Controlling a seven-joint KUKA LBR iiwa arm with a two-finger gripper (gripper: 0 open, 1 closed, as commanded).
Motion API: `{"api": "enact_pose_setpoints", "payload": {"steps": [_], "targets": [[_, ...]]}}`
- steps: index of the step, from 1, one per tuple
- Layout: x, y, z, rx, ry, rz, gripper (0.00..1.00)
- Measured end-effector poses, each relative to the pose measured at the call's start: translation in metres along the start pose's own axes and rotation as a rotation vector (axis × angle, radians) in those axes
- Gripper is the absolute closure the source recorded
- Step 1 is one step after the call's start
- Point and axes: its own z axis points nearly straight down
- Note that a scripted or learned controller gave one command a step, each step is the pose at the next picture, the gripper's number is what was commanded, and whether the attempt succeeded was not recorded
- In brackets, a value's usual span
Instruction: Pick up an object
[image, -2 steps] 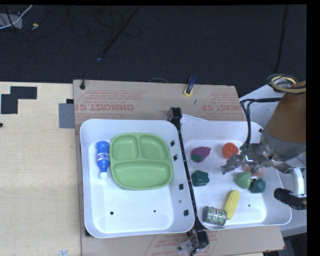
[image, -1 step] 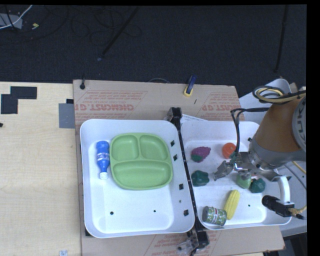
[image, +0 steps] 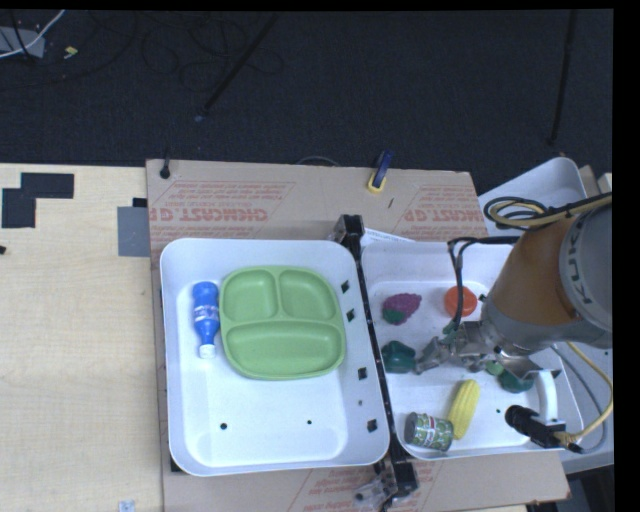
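My gripper (image: 430, 357) reaches in from the right and hangs low over the middle of the right bin (image: 425, 268). Its tip is just right of a dark green object (image: 397, 355); whether they touch is unclear. A purple bunch of grapes (image: 402, 307) lies up and to the left of the gripper. An orange-red object (image: 461, 300) lies behind it. A yellow corn cob (image: 463, 406) and a green-labelled can (image: 430, 432) lie toward the front of this bin. A teal object (image: 516, 379) peeks out under the wrist.
The left bin (image: 260, 430) holds a green divided plate (image: 281, 322) and a blue bottle (image: 204, 317) lying beside the plate's left rim. A black divider (image: 366, 330) separates the two bins. The arm's grey and orange body (image: 545, 285) covers the right bin's far right side.
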Motion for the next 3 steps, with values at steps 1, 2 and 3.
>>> {"api": "enact_pose_setpoints", "payload": {"steps": [1,2,3], "targets": [[-0.001,-0.001,-0.012,0.003,0.005,0.006,1.0],[-0.005,0.0,-0.074,-0.004,0.004,0.001,1.0],[-0.012,-0.008,-0.131,-0.004,0.004,0.001,1.0]]}}
